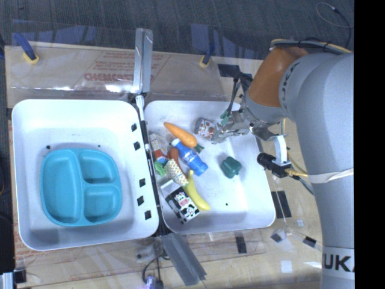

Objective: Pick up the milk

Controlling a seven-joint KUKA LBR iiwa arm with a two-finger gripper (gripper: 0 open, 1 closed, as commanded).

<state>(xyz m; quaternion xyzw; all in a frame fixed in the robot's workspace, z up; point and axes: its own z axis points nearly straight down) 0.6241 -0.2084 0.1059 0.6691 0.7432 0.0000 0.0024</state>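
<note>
Far to the left of the gripper, in the left bin [24, 161], lies a blue divided plate [81, 185], well apart from everything else. Across the wall between the bins, the right bin [258, 212] holds a cluster of small things along its left side, all to the left of the gripper and mostly nearer the camera. The milk [182, 204], a small carton with black and white cow patches, lies at the near end of that cluster, well apart from the gripper, with a yellow banana [195, 194] just beside it. Above them a blue bottle [191, 159] lies tilted, and an orange carrot [180, 134] sits beside its cap end. A small can [205, 127] rests just left of the gripper. A dark green block [230, 167] lies below the gripper on the bin floor. The gripper [231, 127] hangs low over the far part of the right bin; I cannot tell how it is set.
</note>
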